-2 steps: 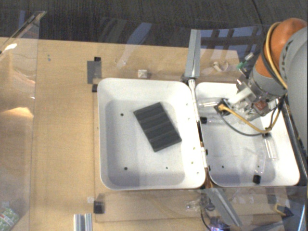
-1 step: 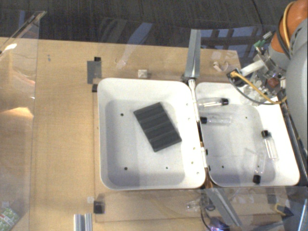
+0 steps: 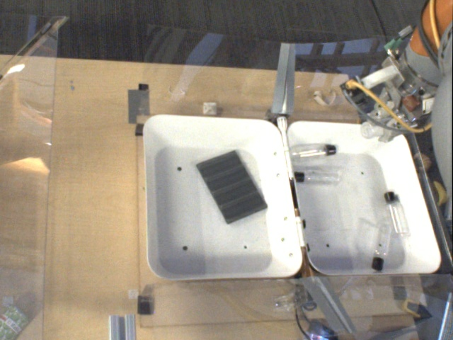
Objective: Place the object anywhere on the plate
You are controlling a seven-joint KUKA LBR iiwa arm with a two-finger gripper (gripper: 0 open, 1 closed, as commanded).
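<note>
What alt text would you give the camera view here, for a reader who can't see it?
Two shallow white bins sit side by side on a wooden bench: the left bin holds a dark grey ridged plate, the right bin several clear tubes with black caps. The arm's tool hangs above the right bin's far corner.

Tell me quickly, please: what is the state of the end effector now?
End effector: cannot be told; it sits above the right bin's far corner.
</note>
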